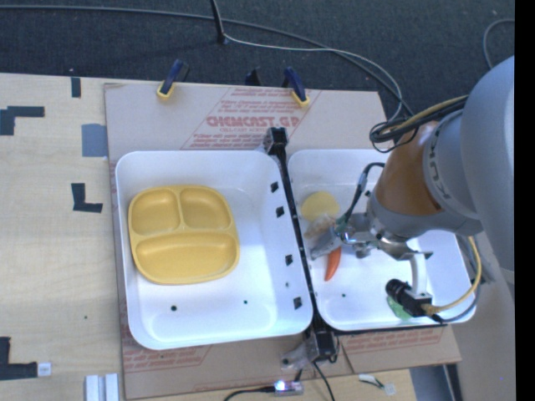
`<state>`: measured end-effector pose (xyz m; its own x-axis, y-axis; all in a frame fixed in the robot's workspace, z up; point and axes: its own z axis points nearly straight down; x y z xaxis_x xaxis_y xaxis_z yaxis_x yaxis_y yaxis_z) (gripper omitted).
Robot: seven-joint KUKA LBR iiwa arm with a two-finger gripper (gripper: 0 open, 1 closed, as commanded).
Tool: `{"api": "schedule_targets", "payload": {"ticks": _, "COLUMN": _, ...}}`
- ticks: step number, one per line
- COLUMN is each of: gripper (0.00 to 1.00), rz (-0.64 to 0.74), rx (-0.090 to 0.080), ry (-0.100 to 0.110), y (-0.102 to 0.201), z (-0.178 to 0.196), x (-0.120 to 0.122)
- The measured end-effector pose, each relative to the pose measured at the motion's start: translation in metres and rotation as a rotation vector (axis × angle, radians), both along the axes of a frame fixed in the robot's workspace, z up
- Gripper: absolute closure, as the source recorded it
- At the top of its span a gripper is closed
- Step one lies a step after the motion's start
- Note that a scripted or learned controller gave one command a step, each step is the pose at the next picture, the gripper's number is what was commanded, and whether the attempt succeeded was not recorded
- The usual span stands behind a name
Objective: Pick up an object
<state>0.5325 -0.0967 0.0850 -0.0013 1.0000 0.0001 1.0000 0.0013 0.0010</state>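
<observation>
In the right bin [359,312] lie a pale yellow round object [318,203] near the divider, a small orange carrot-shaped object [332,265] just below it, and a green object [401,306] near the front right. My gripper [324,239] is down in this bin, between the yellow object and the orange one, with its metal tip right above the orange object's upper end. The grey arm with its orange band [410,182] covers the bin's right half.
A yellow divided plate [182,232] lies in the left bin [209,320]. A black divider [288,224] runs between the two bins. Cables [334,53] cross the dark floor behind the bench, and clamps [170,80] hold the cardboard base.
</observation>
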Motion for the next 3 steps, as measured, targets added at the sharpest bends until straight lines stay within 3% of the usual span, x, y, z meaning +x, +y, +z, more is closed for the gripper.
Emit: {"api": "schedule_targets", "payload": {"ticks": 3, "gripper": 0.0, "rz": -0.001, "rx": -0.001, "ry": -0.001, "y": 0.0003, "z": 0.0003, "x": -0.0039}}
